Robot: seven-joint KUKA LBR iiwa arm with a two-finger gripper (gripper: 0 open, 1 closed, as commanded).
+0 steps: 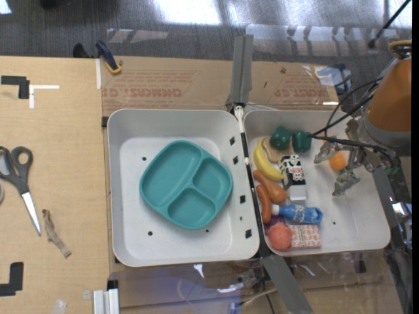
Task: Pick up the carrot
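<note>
A: Entry for this frame. Where was the carrot?

B: The carrot [270,190] lay in the right bin [366,241], against its left side, in a crowded row of items. The banana [264,163] sat just above it, and a second orange-brown piece [264,207], possibly a sausage or another carrot, touched it from below. I could not tell those two apart with confidence.

A: And the arm?

B: The gripper [335,169] hung over the right half of the same bin, well apart from the carrot. The jaws stood spread. A small orange ball [337,160] showed between them, but I could not tell whether it was pinched or only lying under them.

A: So which step?

B: Judged as approach, not grasp. The carrot looked untouched, flat on the bin floor.

A: Other clutter?

B: A green pepper-like toy [281,138] at the top, a black and white carton [292,170] and a blue bottle [300,213] just right of the carrot, a red round fruit [279,235] lower down. The left bin [121,195] held a teal divided plate [186,184].

A: Next move?

B: Probably a shift left across the bin, then turning the wrist so the jaws straddle the carrot across its narrow width. Risk: the neighbours touch it, so a finger could land on the banana or the carton.
</note>
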